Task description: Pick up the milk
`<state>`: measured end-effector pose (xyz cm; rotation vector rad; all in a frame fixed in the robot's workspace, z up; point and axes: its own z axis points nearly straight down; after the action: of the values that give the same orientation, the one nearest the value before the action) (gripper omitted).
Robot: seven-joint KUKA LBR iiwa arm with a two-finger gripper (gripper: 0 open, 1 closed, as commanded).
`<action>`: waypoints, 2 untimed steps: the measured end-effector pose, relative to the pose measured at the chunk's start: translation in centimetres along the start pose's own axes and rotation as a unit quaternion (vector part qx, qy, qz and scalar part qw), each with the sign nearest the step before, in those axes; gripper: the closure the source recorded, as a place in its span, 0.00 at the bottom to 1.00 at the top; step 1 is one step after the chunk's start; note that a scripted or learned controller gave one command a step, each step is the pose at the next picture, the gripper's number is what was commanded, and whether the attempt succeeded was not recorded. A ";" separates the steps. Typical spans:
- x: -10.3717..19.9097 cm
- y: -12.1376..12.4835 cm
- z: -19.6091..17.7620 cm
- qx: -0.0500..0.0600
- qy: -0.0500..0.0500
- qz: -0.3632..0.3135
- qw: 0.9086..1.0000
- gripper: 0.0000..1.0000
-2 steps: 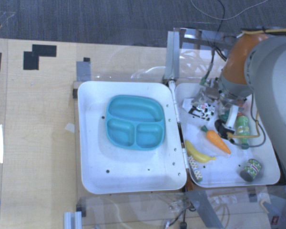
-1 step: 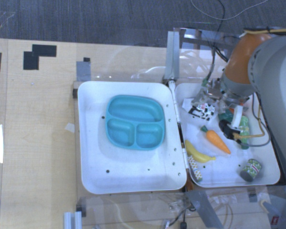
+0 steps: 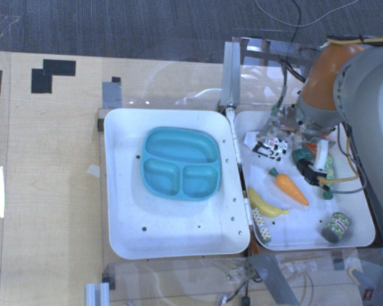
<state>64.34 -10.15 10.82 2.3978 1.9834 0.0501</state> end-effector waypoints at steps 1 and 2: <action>0.9 0.9 0.0 -0.001 -0.005 -0.091 0.996 0.00; 1.8 3.4 0.1 0.003 -0.004 -0.127 0.992 0.00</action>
<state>68.02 -9.01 10.87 2.1231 2.2693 0.0288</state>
